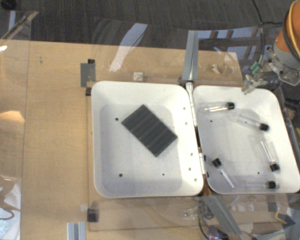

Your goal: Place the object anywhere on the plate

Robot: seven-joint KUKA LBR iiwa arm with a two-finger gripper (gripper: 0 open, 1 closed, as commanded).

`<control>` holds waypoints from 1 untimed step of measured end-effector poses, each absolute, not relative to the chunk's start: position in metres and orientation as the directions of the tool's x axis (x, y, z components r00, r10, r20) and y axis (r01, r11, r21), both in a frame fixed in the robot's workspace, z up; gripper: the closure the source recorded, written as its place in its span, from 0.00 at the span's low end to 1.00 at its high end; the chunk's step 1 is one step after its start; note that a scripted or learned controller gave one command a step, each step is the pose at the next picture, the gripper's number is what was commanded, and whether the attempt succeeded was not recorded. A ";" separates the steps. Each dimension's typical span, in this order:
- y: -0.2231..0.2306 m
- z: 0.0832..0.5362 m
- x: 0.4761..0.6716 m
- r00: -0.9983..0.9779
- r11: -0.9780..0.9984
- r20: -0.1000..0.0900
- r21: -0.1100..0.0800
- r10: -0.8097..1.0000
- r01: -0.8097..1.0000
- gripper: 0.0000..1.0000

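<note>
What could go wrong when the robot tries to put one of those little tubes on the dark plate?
1. The clear tubes are thin and round, so one might roll or slip away from the pincer.
2. Two tubes lie close to the right bin's wall, so the pincer might bump it.
3. The dark ribbed plate in the left bin is small and sits at a slant; a dropped tube might roll off.

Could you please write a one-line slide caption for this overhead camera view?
Arm's gripper hovers at the right bin's top edge above five black-capped clear tubes; the dark ridged plate lies in the left bin.
</note>
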State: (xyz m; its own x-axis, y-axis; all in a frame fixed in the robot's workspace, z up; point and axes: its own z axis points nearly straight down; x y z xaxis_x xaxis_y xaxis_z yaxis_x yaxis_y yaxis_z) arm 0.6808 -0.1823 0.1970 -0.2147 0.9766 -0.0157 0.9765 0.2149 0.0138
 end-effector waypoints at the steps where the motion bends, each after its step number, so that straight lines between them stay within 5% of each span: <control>1: -0.186 0.222 0.629 0.337 -0.337 0.000 0.005 0.941 0.941 1.00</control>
State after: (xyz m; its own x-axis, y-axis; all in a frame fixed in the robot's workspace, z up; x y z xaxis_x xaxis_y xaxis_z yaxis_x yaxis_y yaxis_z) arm 0.6295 -0.1856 0.2217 0.3375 0.9413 0.0002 0.9413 -0.3375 0.0053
